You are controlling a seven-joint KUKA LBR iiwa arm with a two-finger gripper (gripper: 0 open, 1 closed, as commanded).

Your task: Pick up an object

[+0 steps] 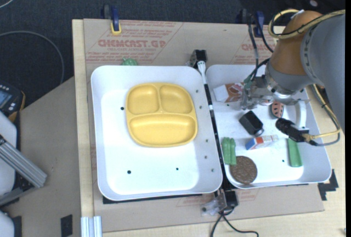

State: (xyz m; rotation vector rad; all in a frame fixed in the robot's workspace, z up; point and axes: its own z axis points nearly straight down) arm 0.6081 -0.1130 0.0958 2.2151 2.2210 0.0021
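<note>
We look down on a bench (164,38) faced with brown board printed "CHEMCAST" in red, standing on dark carpet with loose cables at the room's left. Two white bins sit side by side. The left bin (109,137) carries a yellow divided plate (161,114) toward its back edge. The right bin (312,167) holds a black block (252,122) at its middle, a green piece (228,151) and brown disc (244,169) at its front left corner, and a green stick (294,153) by its right edge. The gripper (251,93) hangs over the bin's back, above a wrapper (235,91); we cannot tell its state.
</note>
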